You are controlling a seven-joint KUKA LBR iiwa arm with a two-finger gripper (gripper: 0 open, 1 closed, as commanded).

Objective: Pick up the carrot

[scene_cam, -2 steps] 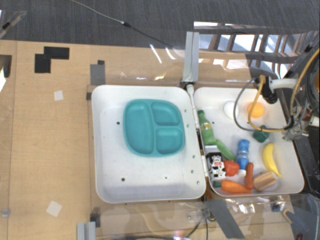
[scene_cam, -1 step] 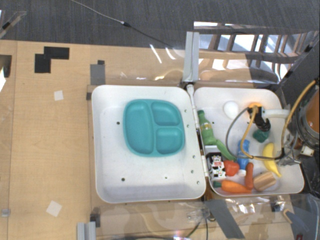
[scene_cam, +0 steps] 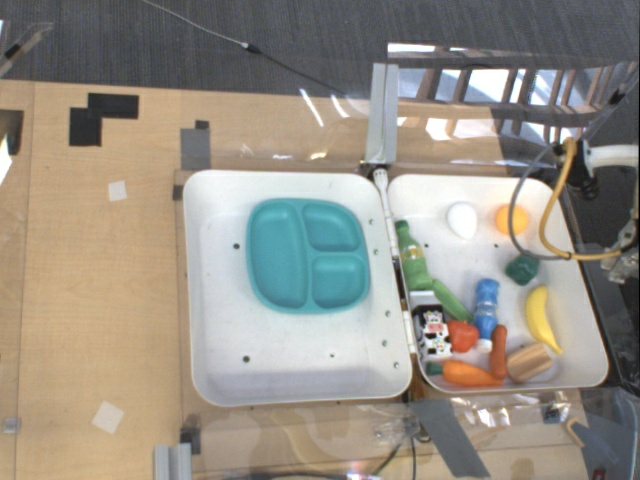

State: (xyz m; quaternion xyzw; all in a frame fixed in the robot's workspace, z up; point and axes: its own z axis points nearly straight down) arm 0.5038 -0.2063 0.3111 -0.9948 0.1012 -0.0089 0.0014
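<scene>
The carrot (scene_cam: 470, 373) is an orange tapered piece lying flat along the front wall of the right bin (scene_cam: 585, 293). It points left to right. A red-orange stick (scene_cam: 498, 348) leans at its right end, and a red piece (scene_cam: 462, 338) sits just behind it. A brown bread roll (scene_cam: 530, 361) lies to its right.
The right bin also holds a banana (scene_cam: 541, 318), a blue bottle (scene_cam: 486, 303), a green bottle (scene_cam: 410, 258), a black-and-white carton (scene_cam: 432, 333), a white egg (scene_cam: 462, 218), an orange (scene_cam: 512, 218) and a dark green piece (scene_cam: 522, 268). The left bin (scene_cam: 215, 298) holds a teal divided plate (scene_cam: 305, 255). A yellow cable (scene_cam: 548, 208) loops over the right bin's far corner.
</scene>
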